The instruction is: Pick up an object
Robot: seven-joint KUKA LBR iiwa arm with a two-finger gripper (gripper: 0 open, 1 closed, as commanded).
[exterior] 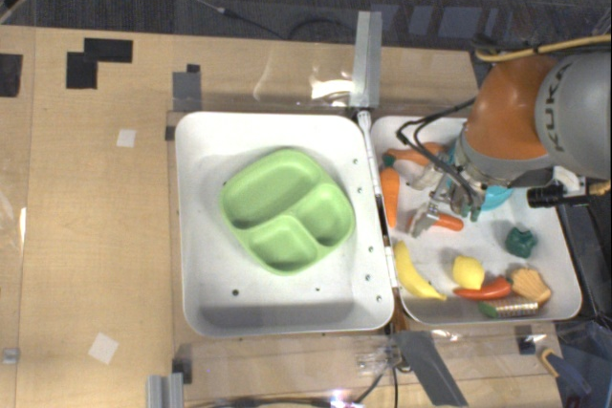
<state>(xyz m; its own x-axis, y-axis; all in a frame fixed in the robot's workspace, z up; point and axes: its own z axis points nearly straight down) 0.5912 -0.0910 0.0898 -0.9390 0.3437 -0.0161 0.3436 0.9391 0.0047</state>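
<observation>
My gripper (pixel 432 213) is low in the right bin (pixel 570 299), under the orange wrist band, pointing down and to the left. A small orange toy carrot (pixel 448 224) lies right at its tip, touching or nearly touching it. A longer orange carrot (pixel 389 193) lies along the bin's left wall. Closer to the front lie a yellow banana (pixel 411 272), a yellow lemon (pixel 468 270) and a red chili pepper (pixel 484 289). The arm hides part of a blue object (pixel 497 198).
A green divided plate (pixel 285 209) sits in the left bin (pixel 206 301). In the right bin there are also a dark green piece (pixel 520 241), a tan waffle-like piece (pixel 530 282) and a brown stick (pixel 514 307) near the front right corner.
</observation>
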